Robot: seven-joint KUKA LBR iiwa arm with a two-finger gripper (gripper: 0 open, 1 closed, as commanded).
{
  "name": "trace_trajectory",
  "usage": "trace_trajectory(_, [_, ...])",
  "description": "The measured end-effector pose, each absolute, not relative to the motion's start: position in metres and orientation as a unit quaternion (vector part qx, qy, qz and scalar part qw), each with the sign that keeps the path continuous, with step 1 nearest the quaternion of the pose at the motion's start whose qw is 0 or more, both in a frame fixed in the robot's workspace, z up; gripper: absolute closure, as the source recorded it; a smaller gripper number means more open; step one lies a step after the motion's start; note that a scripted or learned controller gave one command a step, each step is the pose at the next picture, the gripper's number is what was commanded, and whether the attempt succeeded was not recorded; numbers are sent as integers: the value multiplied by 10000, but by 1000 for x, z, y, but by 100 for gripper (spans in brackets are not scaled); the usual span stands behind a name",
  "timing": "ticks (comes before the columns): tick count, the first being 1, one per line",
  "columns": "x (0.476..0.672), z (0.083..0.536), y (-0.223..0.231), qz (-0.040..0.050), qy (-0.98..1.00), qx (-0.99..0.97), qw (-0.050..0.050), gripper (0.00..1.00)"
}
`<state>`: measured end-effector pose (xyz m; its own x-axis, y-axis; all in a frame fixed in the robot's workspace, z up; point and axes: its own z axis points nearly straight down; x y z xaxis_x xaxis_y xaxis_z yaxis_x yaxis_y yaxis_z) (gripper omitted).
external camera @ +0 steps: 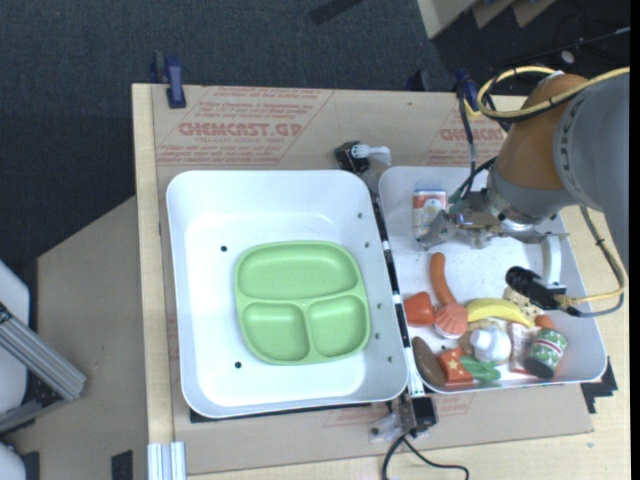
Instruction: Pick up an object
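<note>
My gripper (441, 231) hangs low over the back of the right bin (590, 340), on the grey arm that reaches in from the right. A small white and red carton (429, 206) stands just left of it, close to or touching the tip. An orange sausage (441, 277) lies a little in front of the gripper. Further forward sit a red piece (420, 309), a pink piece (451, 320), a banana (500, 313), a white ball (489, 343) and a small can (548, 349).
The left bin (200, 218) holds a green divided plate (300, 301). At the right bin's front lie a brown piece (428, 361), a red star block (458, 366) and a green piece (486, 372). The bins' shared wall (385, 258) runs just left of the carton.
</note>
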<state>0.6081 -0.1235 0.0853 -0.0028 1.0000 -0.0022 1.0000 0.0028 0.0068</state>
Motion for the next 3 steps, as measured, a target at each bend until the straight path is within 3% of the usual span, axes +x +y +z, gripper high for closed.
trace_trajectory(1, [562, 84, -96, -10, 7072, 7070, -31, 0])
trace_trajectory(2, [565, 95, -97, 1, 7069, 7073, -1, 100])
trace_trajectory(3, [607, 191, -27, 58, 7103, 7039, 42, 100])
